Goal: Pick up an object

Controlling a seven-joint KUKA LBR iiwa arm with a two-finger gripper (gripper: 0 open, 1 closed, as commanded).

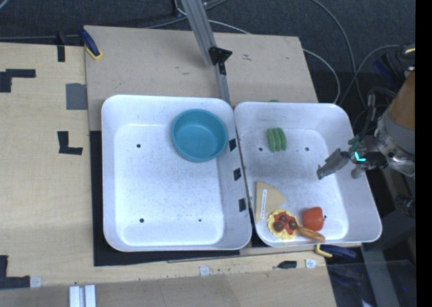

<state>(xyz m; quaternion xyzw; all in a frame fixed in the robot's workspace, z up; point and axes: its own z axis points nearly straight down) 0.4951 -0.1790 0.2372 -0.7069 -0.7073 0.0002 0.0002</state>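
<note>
My gripper (339, 168) hangs over the right edge of the right bin (337, 118), open, with nothing between its fingers. One finger (329, 164) points left and down into the bin. A green ridged object (276, 139) lies in the upper middle of that bin, well left of the gripper. Toward the bin's front lie a tan wedge (265, 197), a yellow piece with red dots (282, 224) and a red rounded object (312, 218), all below and left of the gripper. A blue bowl (199, 135) sits in the left bin (128, 191) at its upper right.
A grey pole (196, 15) slants down from the top to the seam between the bins. Cables (324, 36) loop over the dark floor behind the bench. Bare white floor shows in the left bin's lower half.
</note>
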